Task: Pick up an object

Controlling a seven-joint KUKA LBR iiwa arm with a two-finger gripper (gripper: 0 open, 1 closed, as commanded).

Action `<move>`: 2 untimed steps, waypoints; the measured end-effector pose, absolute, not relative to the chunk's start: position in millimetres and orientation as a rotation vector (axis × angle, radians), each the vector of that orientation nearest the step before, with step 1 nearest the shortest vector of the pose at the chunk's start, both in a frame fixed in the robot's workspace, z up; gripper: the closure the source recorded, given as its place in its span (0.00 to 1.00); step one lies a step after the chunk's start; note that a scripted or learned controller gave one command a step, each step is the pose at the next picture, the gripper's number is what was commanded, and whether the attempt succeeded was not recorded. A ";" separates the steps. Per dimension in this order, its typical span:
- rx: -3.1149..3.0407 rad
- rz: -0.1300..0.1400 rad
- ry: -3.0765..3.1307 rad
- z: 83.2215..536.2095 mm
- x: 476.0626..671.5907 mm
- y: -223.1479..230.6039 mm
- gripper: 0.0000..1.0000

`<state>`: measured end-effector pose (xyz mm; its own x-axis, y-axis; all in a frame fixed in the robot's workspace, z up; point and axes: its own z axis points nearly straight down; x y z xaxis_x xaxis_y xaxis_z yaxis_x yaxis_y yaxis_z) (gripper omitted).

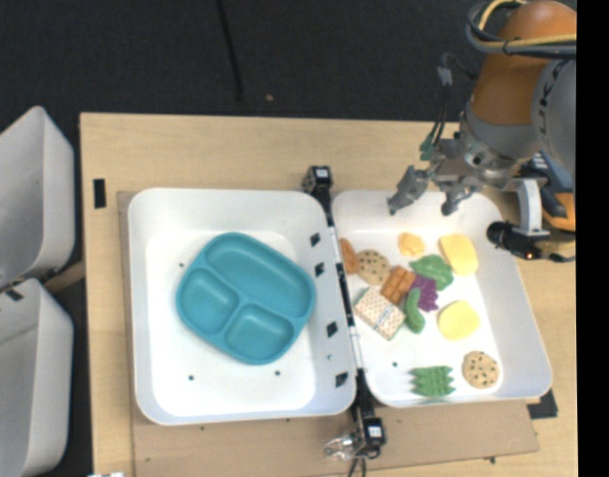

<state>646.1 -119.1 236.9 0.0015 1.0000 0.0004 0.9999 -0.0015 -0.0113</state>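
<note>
tool (429, 196) sits over the far edge of the right bin (528, 341), fingers spread apart, nothing between them, not touching any item. one finger (401, 193) points down toward the bin's back left area, the other (456, 197) is just above the yellow block. grey arm with orange band (513, 63) comes in from the upper right.

right bin holds the toy food, all lying loose on the floor of the bin: small orange piece (411, 243) nearest under the tool, yellow block (459, 253) just beside it, green leafy piece (432, 267) between them and lower, purple piece (425, 290) touching the green one, green pod (413, 312) just below, brown waffle-like piece (397, 283), round cookie (372, 265), brown piece at the left wall (349, 255), checkered cracker (380, 313), yellow round piece (458, 319), second cookie (480, 369) near the front, green ridged piece (432, 381) beside it. the middle cluster is packed together, several items touching; the two front items lie apart from it.

left bin (155, 366) holds a blue divided tray (245, 296), three compartments, tilted a bit in the view.

bins sit side by side on the wooden desk (105, 157), joined by black clips along the middle seam (334, 296). white shapes (21, 266) at the left edge beyond the desk.

no readable writing, labels or brands on anything; too small to tell on the clips.
</note>
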 end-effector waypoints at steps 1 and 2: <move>-2.221 0.000 -2.222 243.8 648.0 -118.9 0.00; -2.220 0.008 -2.219 179.7 651.1 -119.0 0.00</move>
